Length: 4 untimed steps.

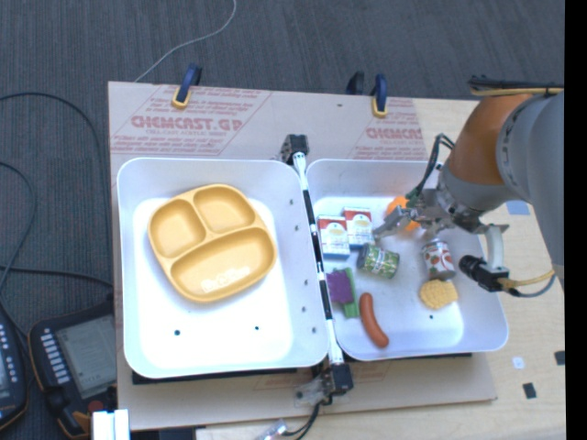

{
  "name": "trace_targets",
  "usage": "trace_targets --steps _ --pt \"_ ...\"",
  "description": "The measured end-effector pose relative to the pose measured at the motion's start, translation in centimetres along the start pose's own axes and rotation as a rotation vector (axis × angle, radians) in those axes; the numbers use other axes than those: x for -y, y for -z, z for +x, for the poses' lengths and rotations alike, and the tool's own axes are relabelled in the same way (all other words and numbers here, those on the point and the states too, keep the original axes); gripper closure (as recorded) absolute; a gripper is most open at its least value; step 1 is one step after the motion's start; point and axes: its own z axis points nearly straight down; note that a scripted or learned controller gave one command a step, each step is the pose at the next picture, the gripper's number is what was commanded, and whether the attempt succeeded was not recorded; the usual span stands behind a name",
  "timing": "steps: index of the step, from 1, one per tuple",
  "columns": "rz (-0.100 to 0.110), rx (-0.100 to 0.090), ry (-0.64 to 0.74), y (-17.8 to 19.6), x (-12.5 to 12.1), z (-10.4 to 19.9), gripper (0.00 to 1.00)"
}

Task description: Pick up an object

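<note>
My gripper (408, 218) hangs low over the upper middle of the right bin (477, 333), with the grey arm and its orange band (477, 145) reaching in from the right. A small orange item (396, 206) lies right at the gripper's upper left side. Just below it are a green can (378, 262) on its side and a small red-and-white can (438, 259). Two red-and-white boxes (344, 229) lie to the gripper's left. A yellow round waffle (438, 293), a red sausage (373, 320) and a purple piece (341, 287) lie nearer the front.
The left bin (138, 337) holds a yellow divided plate (213, 241). A central divider rail (314, 246) separates the two bins. A black cable and connector (486, 273) hang off the arm over the right bin's right side.
</note>
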Motion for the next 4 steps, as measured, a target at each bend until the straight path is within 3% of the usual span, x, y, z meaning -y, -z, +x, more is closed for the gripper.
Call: trace_targets --steps 1,2,3,4 --pt "-0.005 0.001 0.0 1.1 -0.2 0.0 1.0" --pt "-0.005 0.001 0.0 1.1 -0.2 0.0 0.0" --pt "-0.006 0.001 0.001 2.1 -0.2 0.0 1.0" --pt "-0.005 0.001 0.001 2.1 -0.2 0.0 0.0"
